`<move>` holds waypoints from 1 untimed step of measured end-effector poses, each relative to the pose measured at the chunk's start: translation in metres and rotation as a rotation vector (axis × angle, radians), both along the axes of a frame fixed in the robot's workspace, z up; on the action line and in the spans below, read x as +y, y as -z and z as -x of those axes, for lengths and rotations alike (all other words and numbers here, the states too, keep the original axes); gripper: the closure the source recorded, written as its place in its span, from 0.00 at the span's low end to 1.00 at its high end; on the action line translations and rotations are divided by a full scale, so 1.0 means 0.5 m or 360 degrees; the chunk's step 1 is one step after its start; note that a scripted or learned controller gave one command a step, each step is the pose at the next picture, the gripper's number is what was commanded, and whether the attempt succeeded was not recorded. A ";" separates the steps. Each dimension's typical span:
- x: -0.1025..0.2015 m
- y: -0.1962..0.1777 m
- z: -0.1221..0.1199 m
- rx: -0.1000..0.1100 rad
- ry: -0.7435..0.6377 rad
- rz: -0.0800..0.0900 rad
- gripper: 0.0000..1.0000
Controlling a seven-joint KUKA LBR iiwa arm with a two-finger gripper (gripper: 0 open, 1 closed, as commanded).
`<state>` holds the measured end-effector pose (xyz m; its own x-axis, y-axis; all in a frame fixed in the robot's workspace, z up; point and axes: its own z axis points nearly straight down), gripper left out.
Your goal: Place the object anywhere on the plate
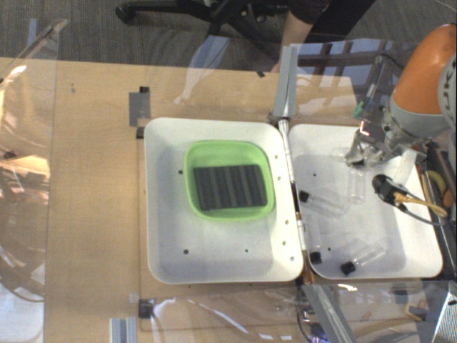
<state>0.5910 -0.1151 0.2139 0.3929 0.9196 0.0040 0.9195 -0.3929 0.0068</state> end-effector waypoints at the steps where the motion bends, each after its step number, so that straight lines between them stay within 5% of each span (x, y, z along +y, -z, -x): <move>1: 0.000 0.000 0.000 0.0000 0.0000 0.0000 0.00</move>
